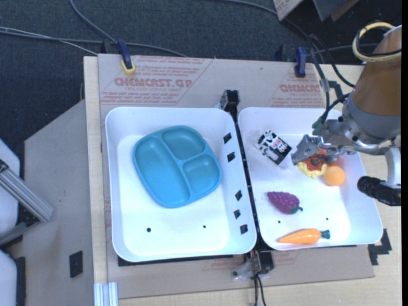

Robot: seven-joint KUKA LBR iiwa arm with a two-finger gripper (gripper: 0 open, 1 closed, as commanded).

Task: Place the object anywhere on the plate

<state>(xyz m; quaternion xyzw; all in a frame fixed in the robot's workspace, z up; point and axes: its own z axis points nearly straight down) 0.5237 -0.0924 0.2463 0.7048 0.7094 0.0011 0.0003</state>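
Plate (pixel 177 165), blue, three compartments, lying in left bin (pixel 121 190). Right bin (pixel 357 231) holds black-and-white toy (pixel 275 147), purple grapes (pixel 284 201), carrot (pixel 301 236), orange ball (pixel 334 176) and a red-yellow item (pixel 313 166). Gripper (pixel 312 150) low over the red-yellow item, possibly touching; fingers' opening cannot be told.

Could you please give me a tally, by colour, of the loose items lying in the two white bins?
Blue: 1, the blue three-compartment plastic plate in the left bin
Purple: 1, the purple toy grape bunch
Orange: 2, the orange toy carrot and the round orange fruit
Black-and-white: 1, the small patterned block
Red-and-yellow: 1, a toy under the gripper
Total: 6
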